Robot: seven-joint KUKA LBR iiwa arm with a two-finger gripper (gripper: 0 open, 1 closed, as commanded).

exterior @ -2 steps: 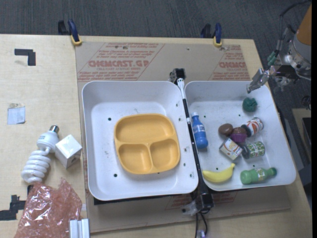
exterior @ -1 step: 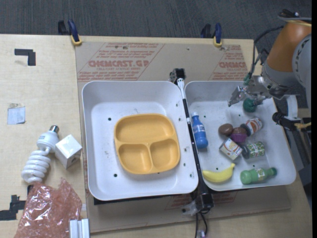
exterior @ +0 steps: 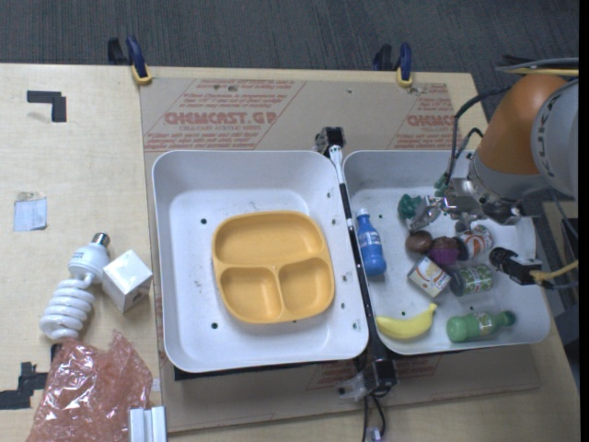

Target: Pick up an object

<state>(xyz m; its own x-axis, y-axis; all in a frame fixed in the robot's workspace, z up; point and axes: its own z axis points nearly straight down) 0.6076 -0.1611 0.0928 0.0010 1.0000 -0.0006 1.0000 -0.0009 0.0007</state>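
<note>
The right bin (exterior: pixel 368 178) holds a cluster of small items. A blue bottle (exterior: pixel 371 243) lies by its left wall. A yellow banana (exterior: pixel 406 323) and a green bottle (exterior: pixel 479 324) lie along the front. In between sit a small carton (exterior: pixel 429 277), a green can (exterior: pixel 471 279), a brown ball (exterior: pixel 420 241), a purple round piece (exterior: pixel 446 250) and a red-and-white item (exterior: pixel 476 240). My gripper (exterior: pixel 438 208) hangs low over the bin's back part, beside a dark green object (exterior: pixel 408 206) and just above the brown ball. Nothing visibly hangs from it.
The left bin (exterior: pixel 175 191) holds a yellow three-compartment tray (exterior: pixel 273 266). Left of the bins lie a spiral light bulb (exterior: pixel 74 293), a white cube (exterior: pixel 127 279) and a crumpled pink plastic bag (exterior: pixel 87 389). Clamps (exterior: pixel 138 63) grip the board's far edge.
</note>
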